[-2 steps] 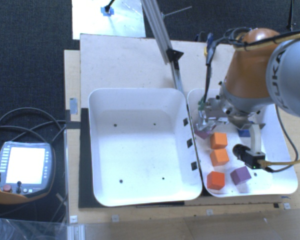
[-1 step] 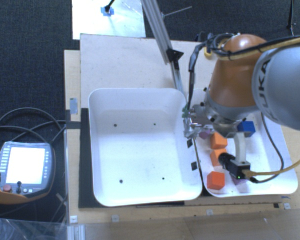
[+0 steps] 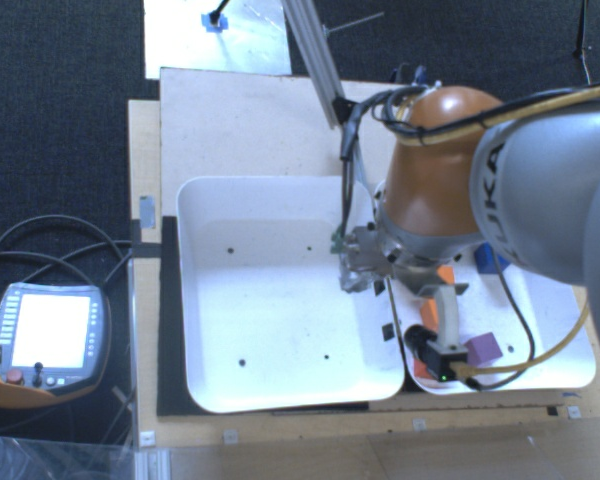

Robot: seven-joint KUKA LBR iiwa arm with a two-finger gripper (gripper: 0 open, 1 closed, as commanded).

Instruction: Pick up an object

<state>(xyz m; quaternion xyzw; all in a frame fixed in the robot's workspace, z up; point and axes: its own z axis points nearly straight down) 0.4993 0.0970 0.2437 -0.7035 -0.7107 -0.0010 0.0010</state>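
My gripper (image 3: 353, 271) hangs low over the left rim of the right bin (image 3: 570, 368), close to the wall shared by the two bins. The orange wrist band and grey arm cover most of that bin. In what shows of it lie a purple block (image 3: 483, 348) near the front, an orange piece (image 3: 431, 311) partly hidden behind the wrist hardware, and a blue piece (image 3: 487, 259) at the arm's edge. I see nothing between the gripper and these things that tells of a hold.
The left bin (image 3: 195, 268) stands beside the gripper on its left. A teach pendant (image 3: 45, 343) with cables lies on the floor at far left. A slanted metal pole (image 3: 310, 43) rises behind the bins.
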